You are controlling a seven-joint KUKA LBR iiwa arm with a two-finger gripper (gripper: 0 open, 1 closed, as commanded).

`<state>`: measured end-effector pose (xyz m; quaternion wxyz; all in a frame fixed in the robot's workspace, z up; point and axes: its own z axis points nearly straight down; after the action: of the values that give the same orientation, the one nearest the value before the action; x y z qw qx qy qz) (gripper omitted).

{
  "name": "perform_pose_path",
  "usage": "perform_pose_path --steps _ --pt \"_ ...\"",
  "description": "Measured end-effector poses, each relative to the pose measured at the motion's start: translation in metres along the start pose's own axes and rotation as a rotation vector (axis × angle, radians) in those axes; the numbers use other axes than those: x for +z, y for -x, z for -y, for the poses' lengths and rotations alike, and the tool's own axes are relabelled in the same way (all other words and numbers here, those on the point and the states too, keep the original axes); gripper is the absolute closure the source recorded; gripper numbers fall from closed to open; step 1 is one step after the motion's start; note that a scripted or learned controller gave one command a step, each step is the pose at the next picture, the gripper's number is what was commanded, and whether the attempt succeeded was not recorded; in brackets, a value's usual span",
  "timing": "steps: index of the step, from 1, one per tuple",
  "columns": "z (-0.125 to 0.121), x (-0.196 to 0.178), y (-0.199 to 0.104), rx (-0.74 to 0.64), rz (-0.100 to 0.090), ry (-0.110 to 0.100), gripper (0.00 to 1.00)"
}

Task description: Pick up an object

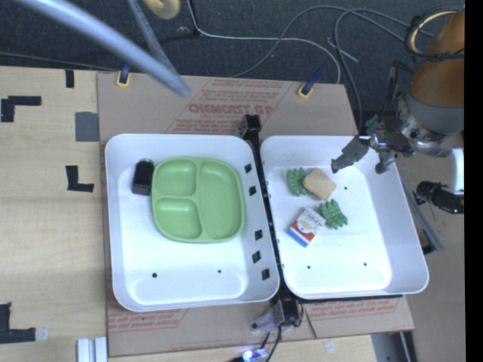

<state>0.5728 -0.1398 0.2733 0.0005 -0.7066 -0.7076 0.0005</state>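
The gripper (365,154) hangs over the top right corner of the right bin (392,266), its two dark fingers (347,158) spread wide apart with nothing between them; one points down toward seven o'clock, the other sits at the bin's right rim. Just off the lower fingertip, at about eight o'clock from it, a tan block (319,184) lies on the bin floor, touching a green leafy toy (296,181) at its nine o'clock side. At five o'clock from the block sits a second green leafy toy (333,214), and beside that, at its eight o'clock, a small white carton with red and blue markings (305,227). None of these is touched by the gripper. The left bin (128,270) holds a green divided plate (198,200) with three compartments, and a small black object (143,177) lies against the plate at its ten o'clock edge. Both bins rest on a brown cardboard sheet (226,104) with red printing, laid on a pale wooden bench (45,232) marked with black tape shapes. Beyond the bench at twelve o'clock lies dark carpet (302,6) crossed by thin pale cables (317,44). The arm (441,74), grey with orange above, stands at three o'clock.
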Motion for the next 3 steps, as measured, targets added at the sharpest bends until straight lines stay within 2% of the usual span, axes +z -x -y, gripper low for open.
perform_pose_path --steps 1,2,3 --pt "0.011 0.052 -0.001 0.001 0.000 -0.004 0.00" --pt "0.011 0.096 -0.006 0.000 0.000 -0.003 0.00" --pt "0.014 0.160 -0.009 0.000 0.000 -0.004 0.00"
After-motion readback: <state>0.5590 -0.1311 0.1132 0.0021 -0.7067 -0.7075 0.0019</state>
